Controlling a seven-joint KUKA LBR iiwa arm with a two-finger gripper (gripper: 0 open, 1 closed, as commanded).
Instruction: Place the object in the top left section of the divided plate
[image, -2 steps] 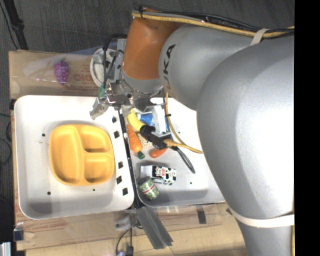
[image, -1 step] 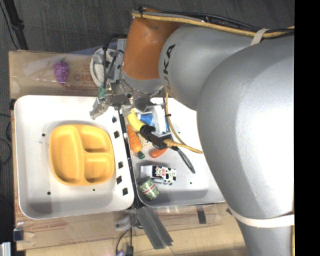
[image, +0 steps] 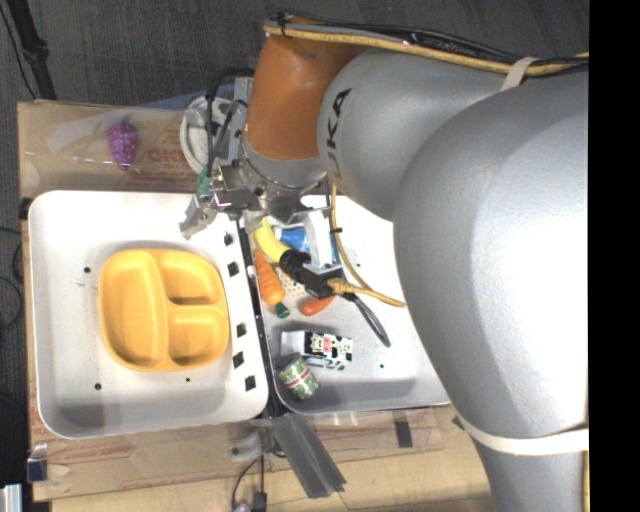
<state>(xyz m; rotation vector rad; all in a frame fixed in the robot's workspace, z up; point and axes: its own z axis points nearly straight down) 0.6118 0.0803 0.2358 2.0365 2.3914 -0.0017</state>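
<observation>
You're hovering the gripper (image: 205, 205), grip state impossible to tell, over the bins' divider at upper centre, so next carry left to the yellow plate (image: 163, 308).

and there's the big smooth pale-grey metal arm (image: 490, 230), all rounded, glossy casings, bulky as a barrel. above the wrist sits a broad burnt-orange band (image: 285, 100), and right at its edge black block lettering (image: 337, 115) runs across the grey shell. a thin yellow-and-black cable (image: 400, 42) trails along the top of the casing, with pale straps (image: 516, 72) cinched round the body. down at the wrist, a cluster of bare metal fittings (image: 235, 190), dark wires and a small green part, and the metal pincer (image: 195, 215).
</observation>
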